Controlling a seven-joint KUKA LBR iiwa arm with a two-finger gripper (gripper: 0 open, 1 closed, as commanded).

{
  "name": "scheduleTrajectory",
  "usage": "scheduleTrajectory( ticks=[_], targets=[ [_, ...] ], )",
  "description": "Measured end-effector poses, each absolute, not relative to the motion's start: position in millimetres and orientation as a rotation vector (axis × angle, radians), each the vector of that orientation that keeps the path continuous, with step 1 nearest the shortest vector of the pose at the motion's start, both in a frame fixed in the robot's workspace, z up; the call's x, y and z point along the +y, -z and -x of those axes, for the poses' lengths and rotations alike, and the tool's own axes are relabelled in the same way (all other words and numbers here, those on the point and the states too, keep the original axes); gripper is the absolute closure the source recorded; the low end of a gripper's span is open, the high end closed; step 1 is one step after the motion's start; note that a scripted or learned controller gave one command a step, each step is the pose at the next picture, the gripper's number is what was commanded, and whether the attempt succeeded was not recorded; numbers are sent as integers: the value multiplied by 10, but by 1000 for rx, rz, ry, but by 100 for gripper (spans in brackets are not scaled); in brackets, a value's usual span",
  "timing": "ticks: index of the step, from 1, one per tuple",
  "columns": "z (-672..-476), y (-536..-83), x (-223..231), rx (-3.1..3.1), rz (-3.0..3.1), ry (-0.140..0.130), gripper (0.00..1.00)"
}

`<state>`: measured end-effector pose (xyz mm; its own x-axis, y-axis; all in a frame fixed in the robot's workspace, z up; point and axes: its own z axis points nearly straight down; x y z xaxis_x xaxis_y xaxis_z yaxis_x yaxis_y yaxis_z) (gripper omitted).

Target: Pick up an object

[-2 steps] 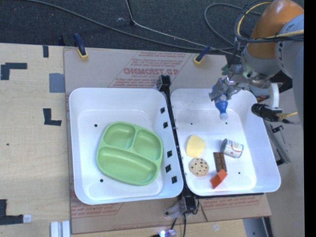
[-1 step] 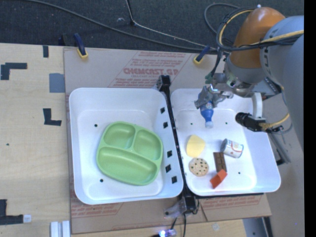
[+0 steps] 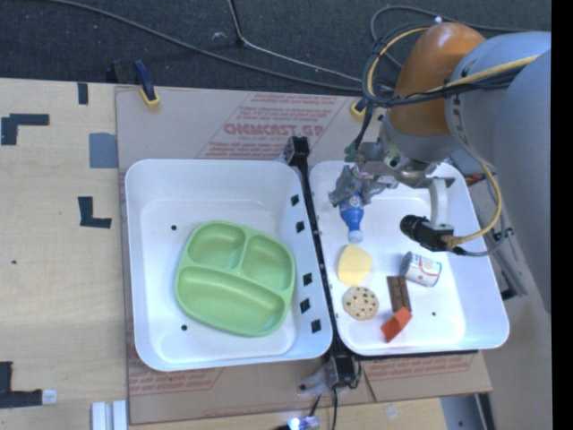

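The blue-and-white bottle [image 3: 354, 219] lies in the right bin [image 3: 479, 325], toward its 11 o'clock corner, with its long axis running roughly 12 to 6 o'clock; the blue part points to 12 and the pale end to 6. The gripper [image 3: 356, 189] sits right over the bottle's 12 o'clock end, its grey fingers [image 3: 344, 192] seeming to touch the blue part. Whether they are clenched on it or released, I cannot tell.

At 6 o'clock from the bottle rests a yellow block [image 3: 354, 264], and below that a round cookie [image 3: 360, 304]. Toward 4 o'clock are a small white carton [image 3: 423, 270], a brown bar [image 3: 398, 293] and a red piece [image 3: 395, 324].

The left bin [image 3: 148, 195] holds a green divided plate [image 3: 235, 278]. Both bins stand on the counter [image 3: 54, 267].
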<state>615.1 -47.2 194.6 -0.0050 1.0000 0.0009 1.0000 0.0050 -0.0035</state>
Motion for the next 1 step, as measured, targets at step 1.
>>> scheduleTrajectory(
  ticks=[1],
  targets=[
    [-5895,-1896,11,-2224,2213,-4,100]
  ],
)
